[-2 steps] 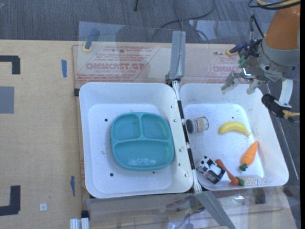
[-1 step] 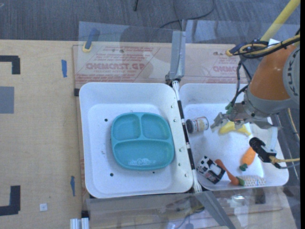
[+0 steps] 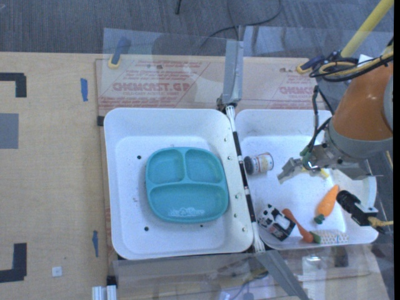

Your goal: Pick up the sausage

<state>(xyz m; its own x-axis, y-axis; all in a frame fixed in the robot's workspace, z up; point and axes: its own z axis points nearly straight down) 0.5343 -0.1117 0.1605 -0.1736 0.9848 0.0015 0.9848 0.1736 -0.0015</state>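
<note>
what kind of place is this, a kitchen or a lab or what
Most likely a robotics lab bench, not a kitchen: a robot arm reaches over two white bins, blue tape marks sit on the wooden bench top, and the food is toys, like the carrot.

Faint red mirrored lettering runs across the clear plastic sheet (image 3: 159, 80) at the 12 o'clock edge of the bench (image 3: 50, 167), too washed out to read; raised marking on the teal divided plate (image 3: 186, 184) is equally illegible.
</note>
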